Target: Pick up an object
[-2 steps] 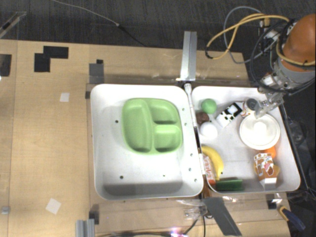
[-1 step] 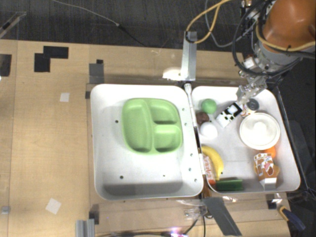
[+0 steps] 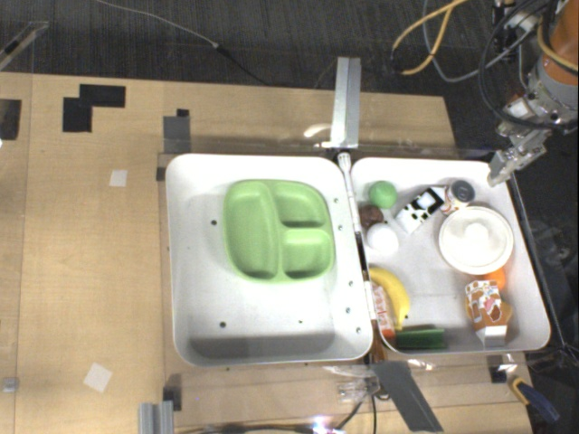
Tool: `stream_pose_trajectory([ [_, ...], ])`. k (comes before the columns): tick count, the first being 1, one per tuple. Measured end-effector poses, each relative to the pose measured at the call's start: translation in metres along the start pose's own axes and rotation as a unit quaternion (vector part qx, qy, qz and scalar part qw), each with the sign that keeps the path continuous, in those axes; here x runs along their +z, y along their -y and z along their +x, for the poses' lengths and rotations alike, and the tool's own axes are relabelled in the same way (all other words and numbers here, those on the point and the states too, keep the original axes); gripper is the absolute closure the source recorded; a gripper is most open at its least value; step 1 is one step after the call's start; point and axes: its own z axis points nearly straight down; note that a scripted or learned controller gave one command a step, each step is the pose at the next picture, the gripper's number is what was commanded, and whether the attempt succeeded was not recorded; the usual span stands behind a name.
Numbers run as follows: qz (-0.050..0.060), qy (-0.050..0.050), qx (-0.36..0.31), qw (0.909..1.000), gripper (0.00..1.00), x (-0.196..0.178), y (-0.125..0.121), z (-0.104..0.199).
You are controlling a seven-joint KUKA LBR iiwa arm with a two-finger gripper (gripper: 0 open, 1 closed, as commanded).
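While the gripper (image 3: 512, 158) hangs at the far right corner of the right bin (image 3: 534, 328), above its rim, nothing is seen between its parts; whether it is open or closed cannot be told at this size.

Arm (image 3: 554, 70): enters from upper right, cables trailing behind it.

Right bin contents, nearest the gripper outward: small dark round cap (image 3: 462, 191); black-and-white patterned block (image 3: 420, 208); white bowl (image 3: 476, 238) resting on something orange; green ball (image 3: 383, 193); white ball (image 3: 383, 240); orange carton (image 3: 487, 306); banana (image 3: 393, 294); dark green flat item (image 3: 420, 338) at the near wall. Left bin (image 3: 194, 269): green divided tray (image 3: 277, 229).

Judgement: approach stage, no object chosen yet. Any of these counts as the target. The carton stands fairly apart from its neighbours, so it looks the cleaner pick; the cluster by the patterned block is crowded. Descend straight, centre over the item, straddle its narrow side.
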Motion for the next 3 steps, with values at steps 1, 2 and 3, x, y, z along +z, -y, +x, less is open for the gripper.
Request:
stream_pose_trajectory([
  [1,-0.002,0.003,0.039,0.9992,1.00,0.019,0.019,-0.065],
  [2,0.000,0.003,0.091,0.9958,1.00,0.006,0.031,-0.109],
  [3,-0.003,0.001,0.018,0.9998,1.00,0.009,-0.090,-0.084],
])
